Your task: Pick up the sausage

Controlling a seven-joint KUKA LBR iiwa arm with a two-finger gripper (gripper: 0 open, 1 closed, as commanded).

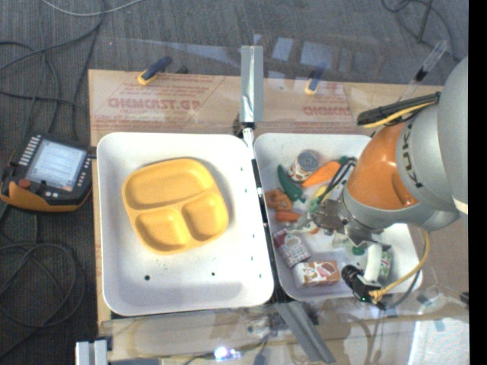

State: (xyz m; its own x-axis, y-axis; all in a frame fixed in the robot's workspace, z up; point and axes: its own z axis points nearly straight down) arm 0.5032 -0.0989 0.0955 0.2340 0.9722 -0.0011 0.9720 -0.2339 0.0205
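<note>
Looks like the approach step: the arm point(396, 177) is hanging low over the right bin point(268, 204) with the tool point(329, 217) sitting in the clutter, and I can't tell its state or whether it's holding anything. Can't confidently pick the sausage out; best guess is the reddish-brown piece point(278, 201) near the bin's left wall, so the next move is calling for a shift left and a clean descent. The left bin point(114, 280) is holding a yellow divided tray point(176, 204); the right one is carrying a carrot point(321, 175), a green piece point(288, 182), a small can point(308, 160) and a packet point(318, 272).
</note>
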